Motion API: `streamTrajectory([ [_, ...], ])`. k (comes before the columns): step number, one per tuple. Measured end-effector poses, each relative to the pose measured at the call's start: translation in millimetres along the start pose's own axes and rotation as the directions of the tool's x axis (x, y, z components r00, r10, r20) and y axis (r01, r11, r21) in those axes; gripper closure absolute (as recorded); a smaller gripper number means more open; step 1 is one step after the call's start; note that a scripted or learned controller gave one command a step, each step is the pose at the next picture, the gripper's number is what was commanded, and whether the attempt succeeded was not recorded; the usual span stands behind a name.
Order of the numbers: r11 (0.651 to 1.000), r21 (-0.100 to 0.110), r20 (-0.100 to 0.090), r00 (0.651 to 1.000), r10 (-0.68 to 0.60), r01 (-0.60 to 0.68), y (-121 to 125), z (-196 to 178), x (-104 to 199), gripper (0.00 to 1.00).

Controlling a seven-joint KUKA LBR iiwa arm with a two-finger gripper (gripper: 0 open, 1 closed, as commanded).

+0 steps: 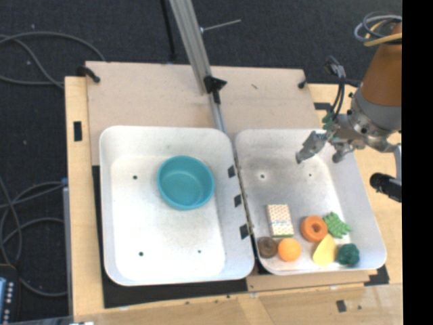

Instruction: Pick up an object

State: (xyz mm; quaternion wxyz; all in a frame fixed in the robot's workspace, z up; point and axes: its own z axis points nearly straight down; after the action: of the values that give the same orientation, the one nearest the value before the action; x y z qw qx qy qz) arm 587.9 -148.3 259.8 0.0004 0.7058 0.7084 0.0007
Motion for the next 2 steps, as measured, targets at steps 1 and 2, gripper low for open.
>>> streamTrajectory([
  [1,1.0,0.0,-0.001,1.0,0.0,0.0,0.1,0.0,0.2,0.0],
  [2,1.0,0.005,0.003,1.0,0.004,-0.004,-4.5,44.9,4.6,0.0],
])
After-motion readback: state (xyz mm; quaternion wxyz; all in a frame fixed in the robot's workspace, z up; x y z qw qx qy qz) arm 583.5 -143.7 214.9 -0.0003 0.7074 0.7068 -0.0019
